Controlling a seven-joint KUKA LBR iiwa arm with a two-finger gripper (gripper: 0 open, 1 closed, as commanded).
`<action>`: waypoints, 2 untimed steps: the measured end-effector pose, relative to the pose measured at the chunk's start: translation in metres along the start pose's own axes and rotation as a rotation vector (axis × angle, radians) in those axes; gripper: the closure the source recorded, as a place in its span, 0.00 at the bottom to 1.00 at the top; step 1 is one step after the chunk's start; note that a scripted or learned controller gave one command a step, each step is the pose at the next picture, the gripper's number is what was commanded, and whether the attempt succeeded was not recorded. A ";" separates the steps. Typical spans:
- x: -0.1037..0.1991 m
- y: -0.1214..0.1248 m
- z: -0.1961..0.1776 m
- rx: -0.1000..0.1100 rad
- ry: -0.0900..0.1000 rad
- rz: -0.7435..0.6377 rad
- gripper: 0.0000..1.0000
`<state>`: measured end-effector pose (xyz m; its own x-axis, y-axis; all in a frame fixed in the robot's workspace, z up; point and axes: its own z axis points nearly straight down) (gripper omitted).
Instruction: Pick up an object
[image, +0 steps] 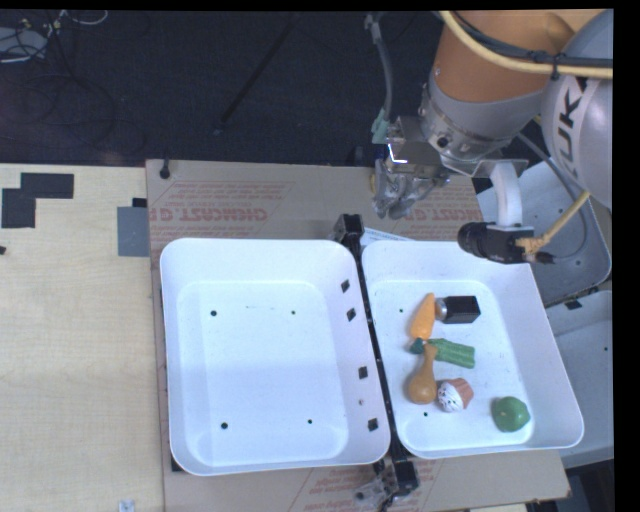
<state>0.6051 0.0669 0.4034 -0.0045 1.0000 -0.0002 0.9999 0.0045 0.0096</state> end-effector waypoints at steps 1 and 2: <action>0.026 -0.091 0.024 0.019 0.001 0.001 1.00; -0.053 -0.108 0.048 0.016 -0.002 0.012 1.00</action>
<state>0.4982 0.0139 0.3548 0.0075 1.0000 -0.0024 1.0000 -0.0076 -0.0061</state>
